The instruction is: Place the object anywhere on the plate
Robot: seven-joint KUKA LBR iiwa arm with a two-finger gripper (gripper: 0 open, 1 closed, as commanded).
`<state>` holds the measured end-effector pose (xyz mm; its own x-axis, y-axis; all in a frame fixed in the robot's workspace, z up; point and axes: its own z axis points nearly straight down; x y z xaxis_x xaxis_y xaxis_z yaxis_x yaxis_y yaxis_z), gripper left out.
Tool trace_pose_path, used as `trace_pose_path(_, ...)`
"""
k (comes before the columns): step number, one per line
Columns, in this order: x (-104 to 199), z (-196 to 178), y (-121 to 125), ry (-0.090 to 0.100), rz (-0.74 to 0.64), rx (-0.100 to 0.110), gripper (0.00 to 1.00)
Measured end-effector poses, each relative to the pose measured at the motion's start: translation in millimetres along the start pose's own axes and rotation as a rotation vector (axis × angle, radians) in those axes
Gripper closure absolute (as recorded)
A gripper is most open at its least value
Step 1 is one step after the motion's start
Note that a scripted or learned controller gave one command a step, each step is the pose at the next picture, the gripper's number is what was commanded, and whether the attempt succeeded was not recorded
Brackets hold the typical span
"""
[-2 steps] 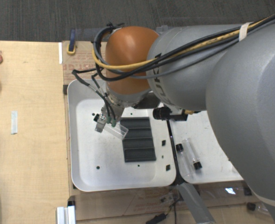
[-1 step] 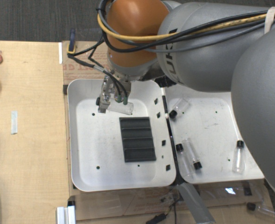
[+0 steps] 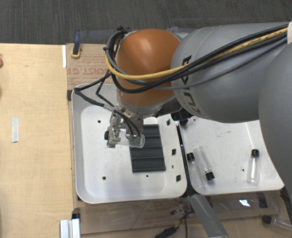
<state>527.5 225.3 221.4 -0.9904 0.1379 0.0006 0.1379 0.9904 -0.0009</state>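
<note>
My gripper [image 3: 120, 133] hangs over the left bin [image 3: 86, 182], just left of the black ribbed plate [image 3: 148, 150], pinching a small clear vial [image 3: 137, 141]. The vial's long axis points toward the plate, touching its left edge

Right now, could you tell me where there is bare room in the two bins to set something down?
The left bin has bare floor along its left side and front, bordered by the black ridged plate and the rim. Around the end effector, over the plate's left edge, it is crowded. The right bin has a bare middle between the two vials.
</note>
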Motion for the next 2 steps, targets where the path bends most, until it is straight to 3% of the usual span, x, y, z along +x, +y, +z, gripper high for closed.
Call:
trace_pose_path(1, -36, -87, -2, -0.003, 0.206, -0.001, 1.00)
trace_pose_path(2, -28, -45, 7, -0.001, -0.233, -0.001, 1.00)
